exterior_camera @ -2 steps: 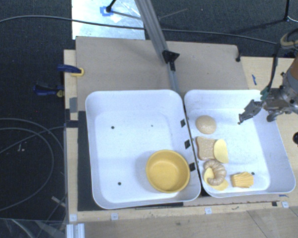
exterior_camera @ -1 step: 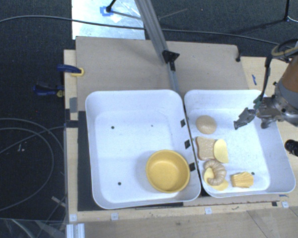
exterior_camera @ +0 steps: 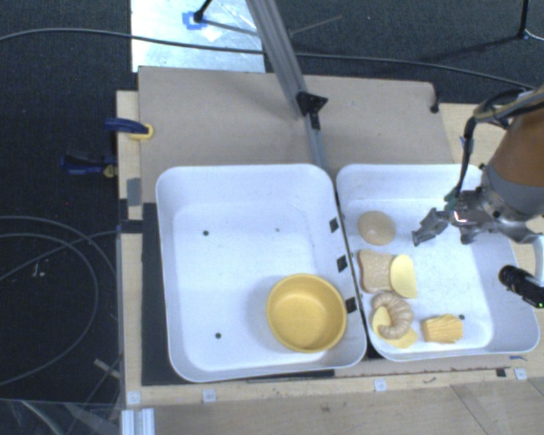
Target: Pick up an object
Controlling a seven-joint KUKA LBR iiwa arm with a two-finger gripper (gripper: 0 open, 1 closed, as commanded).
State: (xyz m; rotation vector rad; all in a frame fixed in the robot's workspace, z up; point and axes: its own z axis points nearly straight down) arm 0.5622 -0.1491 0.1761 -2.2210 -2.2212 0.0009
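Pick not started as far as we see: gripper (exterior_camera: 444, 221) hangs over the right bin (exterior_camera: 503, 338), fingers splayed wide and holding nothing, just right of the round beige piece (exterior_camera: 376, 227), other food pieces nearer, yellow bowl (exterior_camera: 306, 312) in left bin (exterior_camera: 227, 243).

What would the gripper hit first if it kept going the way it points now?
The gripper points left across the right bin. The round beige cookie-like piece lies first in that line, though the gripper's height above it is unclear from this slant.
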